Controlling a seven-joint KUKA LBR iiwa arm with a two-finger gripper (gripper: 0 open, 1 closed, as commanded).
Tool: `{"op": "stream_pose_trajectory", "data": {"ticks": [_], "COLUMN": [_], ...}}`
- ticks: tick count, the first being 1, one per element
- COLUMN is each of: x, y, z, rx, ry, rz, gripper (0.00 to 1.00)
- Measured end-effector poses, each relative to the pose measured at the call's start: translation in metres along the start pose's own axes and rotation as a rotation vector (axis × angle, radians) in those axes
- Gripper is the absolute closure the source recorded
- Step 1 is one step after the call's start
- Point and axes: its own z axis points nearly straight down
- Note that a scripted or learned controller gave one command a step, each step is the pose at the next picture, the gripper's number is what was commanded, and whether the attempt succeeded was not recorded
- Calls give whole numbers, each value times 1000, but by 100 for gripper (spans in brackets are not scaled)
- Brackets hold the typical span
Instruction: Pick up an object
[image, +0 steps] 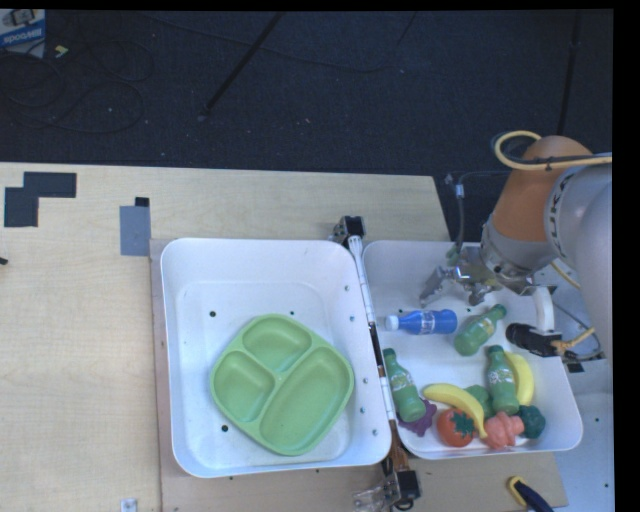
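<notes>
1. The gripper (455, 285) hangs over the back of the right bin (400, 262), fingers spread wide with nothing between them.
2. The blue bottle (424, 322) lies just below it, beside the green bottle (478, 331).
3. Nothing is lifted yet; the descent, grasp and lift remain.

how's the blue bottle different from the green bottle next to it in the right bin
The blue bottle is blue with a white cap and lies flat, pointing toward the left bin. The green bottle is green with a green cap and lies at a slant, its cap toward the arm. Both are small toy bottles lying in the right bin.
</notes>
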Motion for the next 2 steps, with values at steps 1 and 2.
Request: {"op": "stream_pose_trajectory", "data": {"ticks": [1,2], "x": [-3,-4], "y": [1,1], "z": [0,0], "rx": [-1,-1], "ry": [-1,-1], "rz": [0,0], "gripper": [0,0]}}
